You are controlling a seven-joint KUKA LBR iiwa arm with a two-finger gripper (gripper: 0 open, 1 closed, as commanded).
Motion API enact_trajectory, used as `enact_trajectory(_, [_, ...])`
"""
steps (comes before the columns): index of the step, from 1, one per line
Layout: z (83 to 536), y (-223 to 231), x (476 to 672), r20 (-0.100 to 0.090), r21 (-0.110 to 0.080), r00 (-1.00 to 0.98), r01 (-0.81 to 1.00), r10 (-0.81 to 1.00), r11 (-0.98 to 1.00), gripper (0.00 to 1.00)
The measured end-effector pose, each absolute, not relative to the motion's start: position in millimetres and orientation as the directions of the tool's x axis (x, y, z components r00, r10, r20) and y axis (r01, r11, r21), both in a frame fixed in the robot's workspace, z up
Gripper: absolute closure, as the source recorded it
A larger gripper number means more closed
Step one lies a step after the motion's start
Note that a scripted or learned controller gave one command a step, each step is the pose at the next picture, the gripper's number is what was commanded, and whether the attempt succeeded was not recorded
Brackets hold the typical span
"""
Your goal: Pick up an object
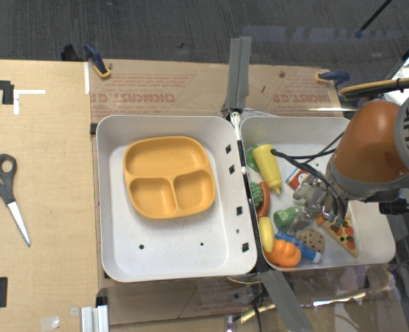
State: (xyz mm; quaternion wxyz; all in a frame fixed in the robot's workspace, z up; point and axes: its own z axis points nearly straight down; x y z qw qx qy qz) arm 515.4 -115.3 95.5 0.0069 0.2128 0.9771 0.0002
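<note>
End effector down in the right bin, amid toys: yellow bottle, green piece, orange, pizza slice. Spread or pinching, impossible to tell; possibly touching the green piece. Yellow tray in the left bin.

tray: orange-yellow | bins: white | bottle: yellow | scissors: grey
</note>
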Motion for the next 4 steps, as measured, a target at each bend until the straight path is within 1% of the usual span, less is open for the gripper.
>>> enact_trajectory(1, [96.5,-117.3,484.7,-0.021,0.01,-0.814,0.581,0.581,0.814,0.0])
enact_trajectory(2, [145.2,-105.1,589.3,-0.003,0.0,-0.586,0.81,0.81,0.586,0.0])
enact_trajectory(3, [99.8,-105.2,582.9,-0.011,0.01,-0.522,0.853,0.853,0.522,0.0])
enact_trajectory(4, [99.8,-100.3,597.6,-0.006,0.013,-0.266,0.964,0.964,0.266,0.0])
